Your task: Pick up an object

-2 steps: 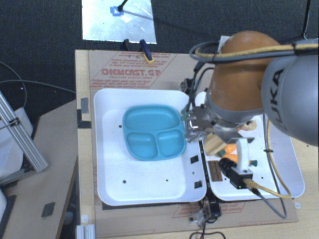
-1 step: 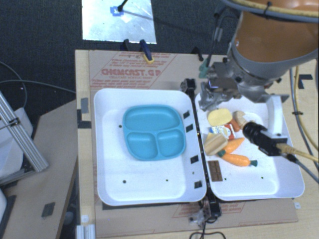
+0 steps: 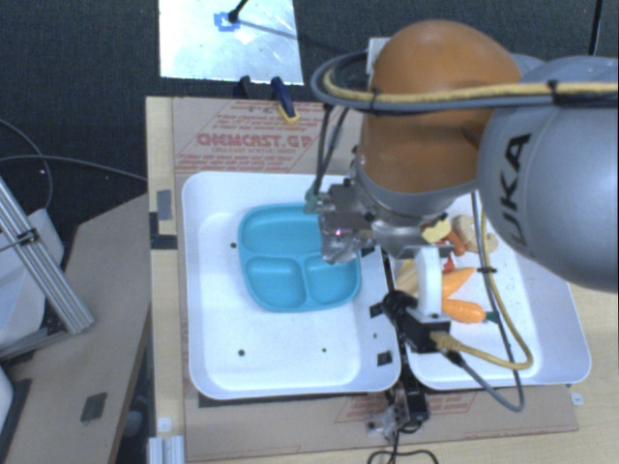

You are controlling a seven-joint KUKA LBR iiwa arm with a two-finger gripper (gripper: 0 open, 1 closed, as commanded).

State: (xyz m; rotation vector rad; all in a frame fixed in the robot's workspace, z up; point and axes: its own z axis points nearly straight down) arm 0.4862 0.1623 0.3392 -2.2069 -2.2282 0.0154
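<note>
A blue divided plate lies in the left white bin. My gripper hangs over the plate's right rim, near the wall between the bins, with the big orange wrist band right above it. In the right bin lie two orange carrots, a yellow piece and a beige piece. The arm hides much of that bin. Nothing is visibly held.
Cables droop from the arm across the right bin's front. Cardboard lies under both bins. A shiny sheet and a blue clamp sit at the back. An aluminium frame stands at the left.
</note>
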